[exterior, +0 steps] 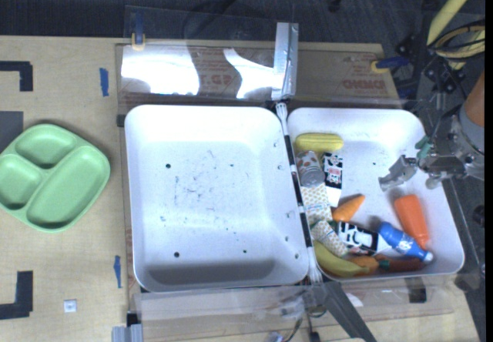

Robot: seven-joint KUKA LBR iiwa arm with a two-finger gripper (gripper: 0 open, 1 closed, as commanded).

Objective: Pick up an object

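gripper (400, 171): over right bin, near its right edge, just above the orange carrot; fingers spread, nothing between them
right bin (370, 129): holds all the objects, crowded along its left wall and front edge
yellow block (318, 141): back-left of right bin, by the divider
can (310, 169): just in front of yellow block
orange carrot (413, 217): right side of bin, lying free, apart from fingers
blue bottle (400, 241): front-right, beside carrot
banana (339, 264): front edge, left corner
left bin (208, 194): white, scuffed floor
green tray (51, 176): on bench, left edge, three compartments
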